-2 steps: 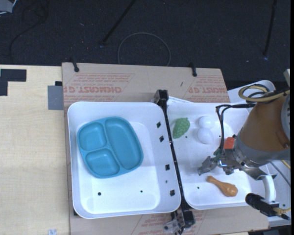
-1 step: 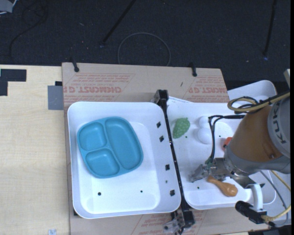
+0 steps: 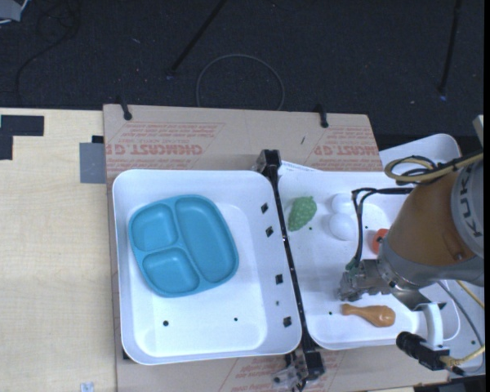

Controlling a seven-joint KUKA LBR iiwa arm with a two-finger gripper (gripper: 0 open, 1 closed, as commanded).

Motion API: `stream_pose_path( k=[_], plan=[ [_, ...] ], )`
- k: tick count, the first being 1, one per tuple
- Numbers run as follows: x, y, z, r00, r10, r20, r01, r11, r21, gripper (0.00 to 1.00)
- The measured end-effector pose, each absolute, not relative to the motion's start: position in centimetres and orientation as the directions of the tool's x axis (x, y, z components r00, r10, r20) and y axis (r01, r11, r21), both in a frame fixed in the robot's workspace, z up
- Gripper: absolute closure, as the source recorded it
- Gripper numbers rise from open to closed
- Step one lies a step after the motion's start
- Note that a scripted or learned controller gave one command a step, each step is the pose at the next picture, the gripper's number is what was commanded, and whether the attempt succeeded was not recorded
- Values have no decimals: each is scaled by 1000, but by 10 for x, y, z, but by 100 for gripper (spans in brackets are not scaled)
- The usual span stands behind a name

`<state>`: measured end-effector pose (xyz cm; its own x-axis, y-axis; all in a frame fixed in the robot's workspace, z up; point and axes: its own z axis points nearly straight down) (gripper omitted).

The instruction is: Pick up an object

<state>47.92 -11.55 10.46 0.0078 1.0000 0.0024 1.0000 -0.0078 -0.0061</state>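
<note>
My gripper (image 3: 358,286) reaches down into the right bin (image 3: 318,256), near its front. Just below and to the right of it lies a tan chicken-leg-shaped toy (image 3: 370,313), close to the gripper but apart from it. A green leafy toy (image 3: 301,212) lies at the bin's back left. Two white round objects (image 3: 341,217) sit at the back middle. A small orange-red thing (image 3: 379,237) peeks out beside the arm, partly hidden by it.
The left bin (image 3: 253,317) holds a blue divided plate (image 3: 182,244). A black divider (image 3: 282,256) runs between the two bins. The arm's orange band (image 3: 429,223) covers the right bin's right side.
</note>
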Motion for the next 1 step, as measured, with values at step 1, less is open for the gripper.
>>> stream_pose_path(
  k=[1],
  plan=[
    [482,-118,147,1,1000,0,1000,-1,0,100]
  ],
)
